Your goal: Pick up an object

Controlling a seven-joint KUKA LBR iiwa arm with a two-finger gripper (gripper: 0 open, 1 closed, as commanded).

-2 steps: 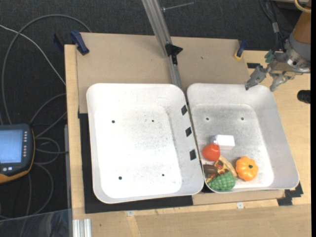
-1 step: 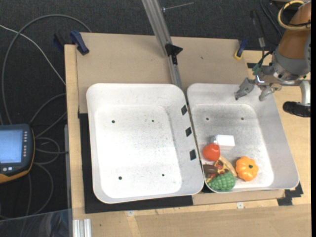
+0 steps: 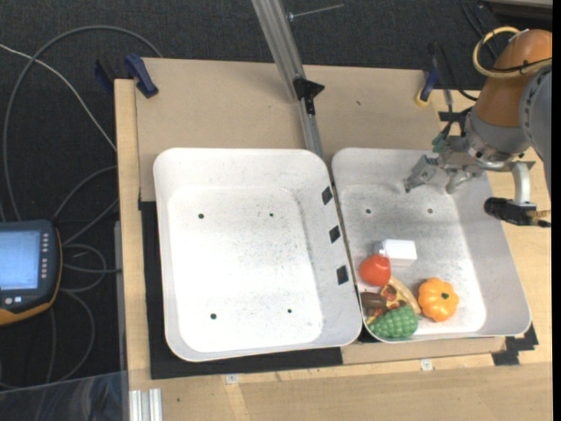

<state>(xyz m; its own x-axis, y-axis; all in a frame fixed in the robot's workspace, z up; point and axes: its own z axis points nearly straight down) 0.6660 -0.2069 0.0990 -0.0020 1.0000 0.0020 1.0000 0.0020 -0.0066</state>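
Note:
My gripper (image 3: pixel 436 179) hangs over the far right part of the right bin (image 3: pixel 473 235), its two fingers spread apart with nothing between them. Well below it, at the bin's near end, lie a white block (image 3: pixel 399 252), a red tomato-like ball (image 3: pixel 375 270), an orange pumpkin-shaped toy (image 3: pixel 437 298), a green bumpy toy (image 3: pixel 396 324) and a brown and yellow piece (image 3: pixel 386 300). The gripper is clear of all of them, about a hand's width farther back.
The left bin (image 3: pixel 237 253) lies beside the right one, with black clips along the shared edge. A slanted metal pole (image 3: pixel 280 42) rises from the bench's back. Blue clamps sit at the bench's far corners. A handheld pendant (image 3: pixel 26 266) rests at the left.

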